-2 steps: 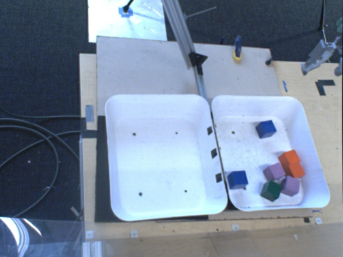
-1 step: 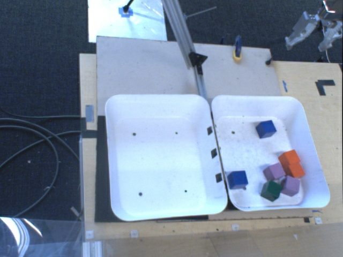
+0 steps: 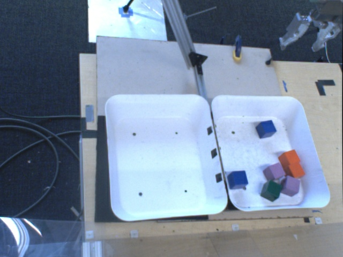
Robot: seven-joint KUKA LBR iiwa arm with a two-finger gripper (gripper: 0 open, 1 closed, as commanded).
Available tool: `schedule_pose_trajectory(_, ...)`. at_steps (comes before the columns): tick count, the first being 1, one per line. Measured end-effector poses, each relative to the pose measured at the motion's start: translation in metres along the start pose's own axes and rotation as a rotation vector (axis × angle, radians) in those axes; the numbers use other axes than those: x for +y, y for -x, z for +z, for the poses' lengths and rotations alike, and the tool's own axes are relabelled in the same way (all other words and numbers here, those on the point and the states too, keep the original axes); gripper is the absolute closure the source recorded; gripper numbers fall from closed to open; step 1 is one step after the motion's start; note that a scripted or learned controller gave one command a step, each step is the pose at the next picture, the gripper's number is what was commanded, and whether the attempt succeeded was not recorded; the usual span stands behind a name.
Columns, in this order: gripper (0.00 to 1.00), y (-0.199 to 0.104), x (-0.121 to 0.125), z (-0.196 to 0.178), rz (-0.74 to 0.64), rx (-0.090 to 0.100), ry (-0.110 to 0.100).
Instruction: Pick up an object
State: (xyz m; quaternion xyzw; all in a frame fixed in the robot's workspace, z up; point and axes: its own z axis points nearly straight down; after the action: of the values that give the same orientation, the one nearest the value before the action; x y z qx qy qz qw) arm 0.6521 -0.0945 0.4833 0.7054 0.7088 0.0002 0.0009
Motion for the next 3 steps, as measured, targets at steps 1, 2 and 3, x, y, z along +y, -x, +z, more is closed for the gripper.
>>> schedule_pose_trajectory(1,0.00,0.017,0.032,0.014,0.003,-0.001,0.002)
schedule_pose_trajectory(2,0.00,-0.028,0.003,-0.062,-0.004,0.000,0.012)
schedule_pose_trajectory(3,0.00,-0.073,0.004,-0.015,-0.005,0.002,-0.002)
